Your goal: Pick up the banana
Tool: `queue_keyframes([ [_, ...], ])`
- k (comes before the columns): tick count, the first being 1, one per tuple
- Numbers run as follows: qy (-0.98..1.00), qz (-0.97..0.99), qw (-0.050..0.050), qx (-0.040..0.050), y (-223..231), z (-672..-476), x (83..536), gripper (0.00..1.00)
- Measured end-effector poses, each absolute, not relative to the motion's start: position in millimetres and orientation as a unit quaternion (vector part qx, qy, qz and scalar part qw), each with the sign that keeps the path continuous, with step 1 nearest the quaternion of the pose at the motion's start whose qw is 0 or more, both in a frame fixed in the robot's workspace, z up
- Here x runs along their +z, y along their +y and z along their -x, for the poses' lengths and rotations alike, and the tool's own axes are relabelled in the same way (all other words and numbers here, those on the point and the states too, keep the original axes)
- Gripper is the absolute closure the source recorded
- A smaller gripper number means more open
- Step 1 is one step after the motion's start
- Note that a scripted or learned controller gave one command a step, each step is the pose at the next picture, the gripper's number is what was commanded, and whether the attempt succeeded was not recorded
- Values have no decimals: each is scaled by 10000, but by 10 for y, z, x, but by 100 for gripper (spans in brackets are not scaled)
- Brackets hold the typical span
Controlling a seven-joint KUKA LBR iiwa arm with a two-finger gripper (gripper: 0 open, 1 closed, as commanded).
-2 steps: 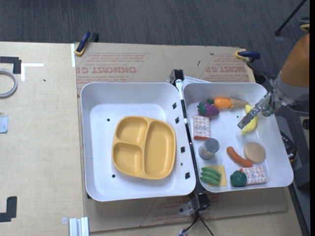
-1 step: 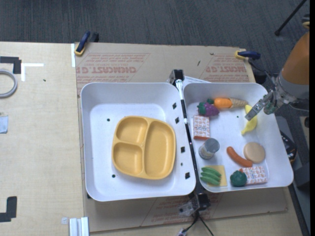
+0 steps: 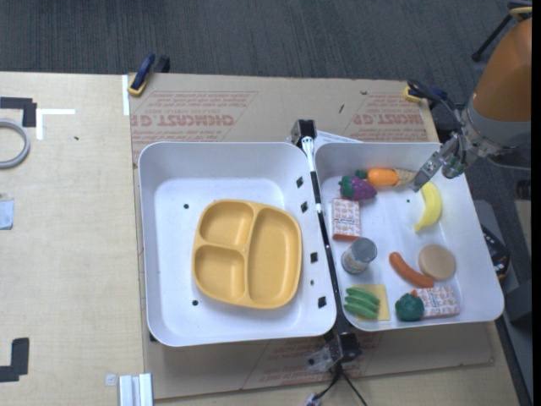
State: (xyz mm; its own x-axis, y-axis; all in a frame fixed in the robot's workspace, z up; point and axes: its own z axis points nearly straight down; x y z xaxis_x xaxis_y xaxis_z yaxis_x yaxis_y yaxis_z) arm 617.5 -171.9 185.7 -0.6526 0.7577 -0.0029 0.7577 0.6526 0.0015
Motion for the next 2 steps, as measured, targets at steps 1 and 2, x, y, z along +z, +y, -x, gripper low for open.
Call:
queue_keyframes([
  [1,9368,-3499,8,0,-956,-5719,2024,100],
  [2,9368,-3499,9,0,-956,-5719,2024,0],
])
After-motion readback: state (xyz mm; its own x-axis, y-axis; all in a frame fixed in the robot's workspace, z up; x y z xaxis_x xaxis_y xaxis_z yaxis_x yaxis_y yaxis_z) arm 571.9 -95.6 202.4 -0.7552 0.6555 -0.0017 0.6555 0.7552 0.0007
